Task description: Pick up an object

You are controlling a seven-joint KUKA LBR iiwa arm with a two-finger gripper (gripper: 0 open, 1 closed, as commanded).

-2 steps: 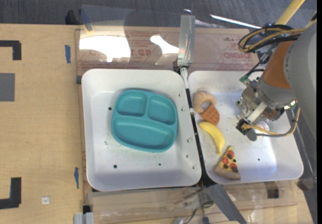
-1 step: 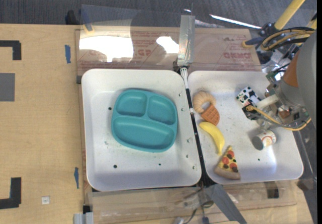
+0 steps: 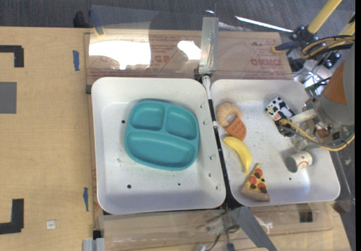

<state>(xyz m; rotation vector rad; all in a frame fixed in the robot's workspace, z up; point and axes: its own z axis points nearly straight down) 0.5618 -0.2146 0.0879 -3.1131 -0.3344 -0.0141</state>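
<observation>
The table [image 3: 39,131] is light wood on the left, with black corner marks and bits of blue tape on it. Next comes the left bin [image 3: 107,188], a shallow white tray with a teal divided plate [image 3: 162,135] lying flat in its middle; the plate has two small sections on the far side and one long section on the near side. Behind both bins stands a clear plastic sheet [image 3: 169,52] with red print.

The right bin [image 3: 321,188] touches the left one along the centre seam. Close to that seam lies a croissant [image 3: 227,111], with an orange waffle piece [image 3: 237,130] touching its near side. Just below them is a banana [image 3: 240,152], slanting toward the near edge, and a pizza slice [image 3: 256,182] lies at its lower end, near the front wall. Further right, toward the far side, is a small black-and-white toy [image 3: 277,108]. A white cup [image 3: 299,160] lies tipped on its side on the bin floor, apart from the other items.

The hand [image 3: 302,131] is at the right side of this bin, between the black-and-white toy and the cup, under the grey arm [image 3: 338,89] with its cables. I cannot tell whether it is released or clenched, and nothing can be seen held in it
</observation>
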